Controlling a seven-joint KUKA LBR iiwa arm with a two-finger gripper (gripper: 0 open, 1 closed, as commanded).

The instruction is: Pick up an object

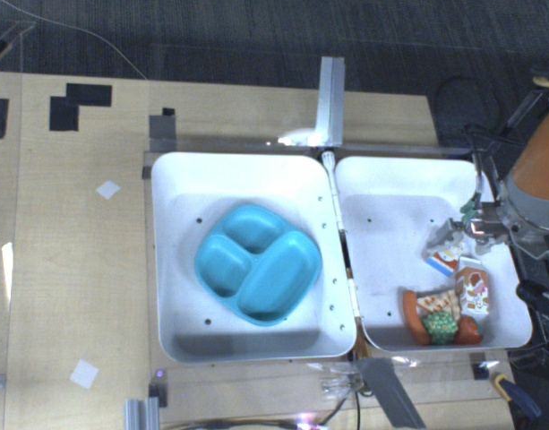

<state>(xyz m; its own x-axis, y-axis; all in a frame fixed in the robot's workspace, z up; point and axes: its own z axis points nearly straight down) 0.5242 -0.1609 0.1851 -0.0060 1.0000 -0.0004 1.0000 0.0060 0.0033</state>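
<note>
My gripper (450, 236) is low in the right bin (390, 195), near its right wall, with the grey arm and orange band (536, 164) coming in from the right. Just below the gripper lies a small white packet with orange and blue print (443, 261); nothing shows it being held. Beside it is a taller printed packet (473, 292). Toward the bin's front right corner sits a cluster of toy food: an orange carrot-like piece (411, 312), a checkered packet (436, 303), a green piece (442, 328) and a red piece (468, 331).
The left bin (180, 195) holds a blue divided plate (258, 262). A metal divider post (331, 101) stands behind the two bins. Bare white floor fills the left half of the right bin. Cables lie at the far right.
</note>
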